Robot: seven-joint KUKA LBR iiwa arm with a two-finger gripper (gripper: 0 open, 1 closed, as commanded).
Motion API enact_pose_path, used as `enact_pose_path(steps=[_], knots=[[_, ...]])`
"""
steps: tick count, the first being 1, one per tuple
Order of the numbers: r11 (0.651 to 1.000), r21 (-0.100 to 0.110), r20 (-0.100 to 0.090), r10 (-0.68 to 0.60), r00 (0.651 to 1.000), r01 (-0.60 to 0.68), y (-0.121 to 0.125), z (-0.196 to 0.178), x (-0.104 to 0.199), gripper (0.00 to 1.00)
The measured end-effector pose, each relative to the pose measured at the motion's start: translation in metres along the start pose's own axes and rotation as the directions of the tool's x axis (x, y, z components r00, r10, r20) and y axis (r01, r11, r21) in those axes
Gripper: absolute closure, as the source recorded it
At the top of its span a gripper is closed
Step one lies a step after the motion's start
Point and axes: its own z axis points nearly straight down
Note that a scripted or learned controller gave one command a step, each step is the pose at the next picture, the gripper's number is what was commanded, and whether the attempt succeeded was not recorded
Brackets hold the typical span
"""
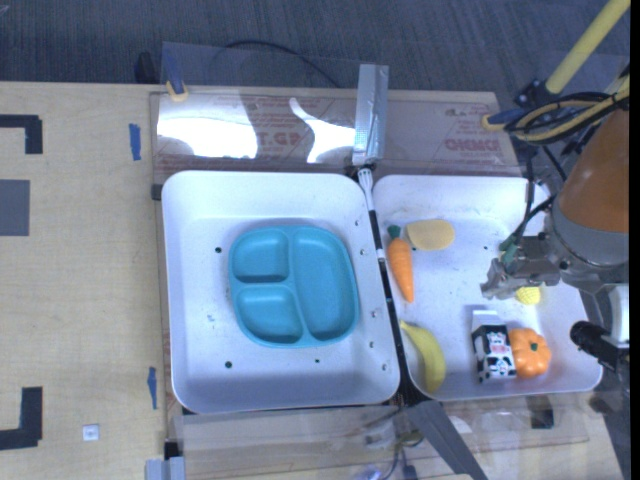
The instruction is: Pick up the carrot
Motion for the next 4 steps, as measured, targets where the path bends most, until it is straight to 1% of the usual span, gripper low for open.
enact_pose_path(steps=[1,2,3,4], knots=[[0.999,-0.013,0.005,-0.033,0.999,0.033,0.001,0.110,-0.037,1.00],[0.994,-0.011,0.002,0.111,0.994,-0.111,-0.005,0.032,-0.003,1.00],[0.918,-0.008,0.001,0.397,0.918,-0.397,-0.020,0.027,0.003,1.00],[0.687,-0.006,-0.002,0.727,0.687,-0.727,-0.020,0.014,0.031,1.00]])
